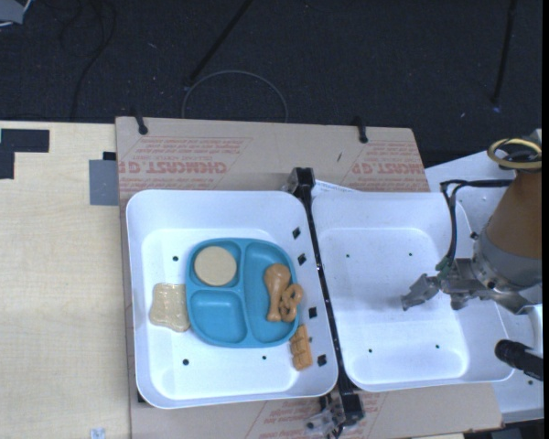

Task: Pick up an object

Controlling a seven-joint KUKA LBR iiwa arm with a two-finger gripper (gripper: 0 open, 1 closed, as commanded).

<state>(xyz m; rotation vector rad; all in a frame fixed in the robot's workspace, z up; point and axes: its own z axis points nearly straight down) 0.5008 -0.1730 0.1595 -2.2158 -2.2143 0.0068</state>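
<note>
In the left bin (pixel 156 218) lies a blue divided plate (pixel 221 320). A round tan cracker (pixel 214 265) sits in the plate's upper left section, and a brown pretzel-like piece (pixel 281 292) lies in its right section. A pale piece of toast (pixel 169 306) rests on the bin floor against the plate's left edge. A small orange-brown piece (pixel 300 347) lies just off the plate's lower right corner. My gripper (pixel 428 291) hangs over the right side of the right bin (pixel 384 263), far from all these objects, with nothing seen in it.
A black divider (pixel 317 282) runs between the two bins. The arm's grey wrist with its orange band (pixel 517 231) and a black cable (pixel 452 218) come in over the right bin's right rim. Cardboard (pixel 256 158) lies under the bins.
</note>
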